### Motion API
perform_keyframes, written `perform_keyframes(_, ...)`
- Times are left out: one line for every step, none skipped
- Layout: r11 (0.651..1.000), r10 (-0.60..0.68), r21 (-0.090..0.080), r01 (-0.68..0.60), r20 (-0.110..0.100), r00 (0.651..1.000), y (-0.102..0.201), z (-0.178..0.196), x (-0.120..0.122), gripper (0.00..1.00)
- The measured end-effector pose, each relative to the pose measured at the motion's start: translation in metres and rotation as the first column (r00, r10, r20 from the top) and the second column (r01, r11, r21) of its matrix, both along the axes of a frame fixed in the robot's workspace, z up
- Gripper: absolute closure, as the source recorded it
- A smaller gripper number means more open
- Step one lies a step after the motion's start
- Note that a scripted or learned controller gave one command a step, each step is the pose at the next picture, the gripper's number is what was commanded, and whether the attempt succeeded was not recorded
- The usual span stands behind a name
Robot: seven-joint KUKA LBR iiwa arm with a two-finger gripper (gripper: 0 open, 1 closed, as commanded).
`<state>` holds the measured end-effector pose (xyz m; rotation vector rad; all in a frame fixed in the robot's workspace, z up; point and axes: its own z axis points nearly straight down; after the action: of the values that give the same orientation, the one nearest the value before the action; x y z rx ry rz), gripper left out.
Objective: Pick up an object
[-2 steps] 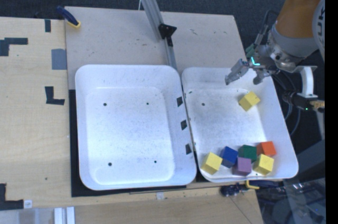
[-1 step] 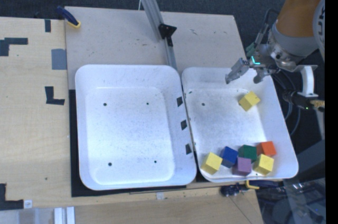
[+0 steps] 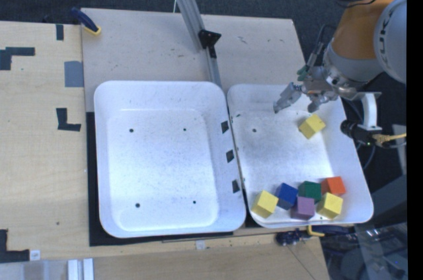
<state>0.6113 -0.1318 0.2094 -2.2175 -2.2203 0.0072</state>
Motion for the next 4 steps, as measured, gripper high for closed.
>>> perform_keyframes(1.0,0.0,0.0,0.0,0.0,1.0,0.0,-0.046,-0.007,0.0)
perform_keyframes(1.0,0.0,0.0,0.0,0.0,1.0,-0.002,-0.093,-0.001,0.0)
perform_keyframes(1.0,0.002,0.0,-0.002,0.004,1.0,-0.001,-0.079,0.0,1.0)
perform_keyframes(1.0,-0.001,0.0,0.001,0.009,1.0,-0.007,-0.03,-0.007,1.0)
